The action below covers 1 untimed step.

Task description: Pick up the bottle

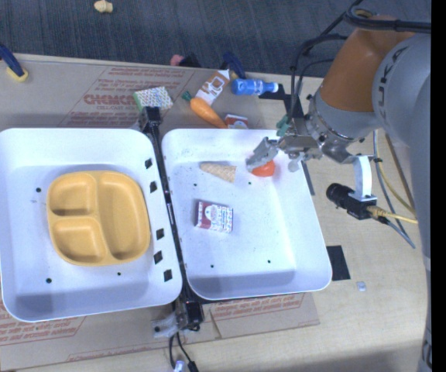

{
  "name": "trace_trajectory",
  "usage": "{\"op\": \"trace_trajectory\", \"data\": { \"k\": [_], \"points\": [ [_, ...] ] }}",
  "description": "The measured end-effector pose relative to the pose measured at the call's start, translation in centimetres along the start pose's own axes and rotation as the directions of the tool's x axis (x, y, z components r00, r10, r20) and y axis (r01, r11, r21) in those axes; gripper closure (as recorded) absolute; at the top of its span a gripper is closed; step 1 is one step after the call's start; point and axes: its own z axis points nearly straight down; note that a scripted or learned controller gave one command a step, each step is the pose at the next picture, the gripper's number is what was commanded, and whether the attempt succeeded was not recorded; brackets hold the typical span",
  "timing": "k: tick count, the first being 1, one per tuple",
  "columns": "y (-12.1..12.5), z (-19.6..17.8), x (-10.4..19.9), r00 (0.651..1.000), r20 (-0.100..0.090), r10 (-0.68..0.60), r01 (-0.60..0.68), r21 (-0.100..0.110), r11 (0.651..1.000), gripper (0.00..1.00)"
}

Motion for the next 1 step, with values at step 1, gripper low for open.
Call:
{"op": "trace_trajectory", "data": {
  "k": [1],
  "points": [
    [0.04, -1.02, 0.05, 1.0, -0.001, -0.005, 0.005, 0.002, 1.0, 1.0]
  ]
}}
